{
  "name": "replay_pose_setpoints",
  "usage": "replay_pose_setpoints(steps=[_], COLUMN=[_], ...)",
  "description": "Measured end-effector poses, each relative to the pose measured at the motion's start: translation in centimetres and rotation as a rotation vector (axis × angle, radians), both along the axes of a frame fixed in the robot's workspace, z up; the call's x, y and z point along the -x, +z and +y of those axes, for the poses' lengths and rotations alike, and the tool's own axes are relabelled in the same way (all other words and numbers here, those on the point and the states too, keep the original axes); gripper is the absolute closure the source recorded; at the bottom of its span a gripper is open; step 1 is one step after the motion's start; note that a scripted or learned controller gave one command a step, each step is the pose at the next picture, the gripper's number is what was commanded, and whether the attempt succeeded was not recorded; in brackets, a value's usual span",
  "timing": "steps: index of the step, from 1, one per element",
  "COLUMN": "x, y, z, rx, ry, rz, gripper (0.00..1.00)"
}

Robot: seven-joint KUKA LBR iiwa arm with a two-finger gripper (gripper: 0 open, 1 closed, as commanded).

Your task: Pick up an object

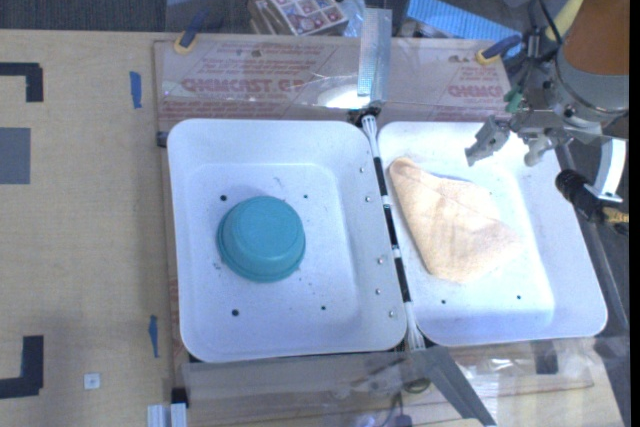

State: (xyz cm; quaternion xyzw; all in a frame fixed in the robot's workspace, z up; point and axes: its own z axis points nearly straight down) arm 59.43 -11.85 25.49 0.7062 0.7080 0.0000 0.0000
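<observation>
A round teal bowl (262, 237), smooth and upturned, sits in the left bin (190, 155). Right of it, the right bin (570, 305) holds a crumpled tan cloth (452, 225). Above the cloth's far corner, the gripper (512, 143) hangs released, grasping nothing.

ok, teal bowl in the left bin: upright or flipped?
Flipped. The teal bowl shows a flat closed top and no hollow, rim down on the left bin.

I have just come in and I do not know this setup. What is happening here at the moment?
A grey robot arm reaches in from the right, and its gripper hangs open above the far part of the right bin, holding nothing. A folded tan cloth lies in that bin, below and to the left of the gripper. A teal bowl sits upside down in the left bin. Nothing has been picked up yet.
</observation>
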Motion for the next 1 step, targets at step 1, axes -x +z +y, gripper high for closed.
replay_pose_setpoints(steps=[1], x=[1.50], y=[-7.02], z=[8.55], rx=[0.000], ry=[0.094], rz=[0.000], gripper=[0.00])
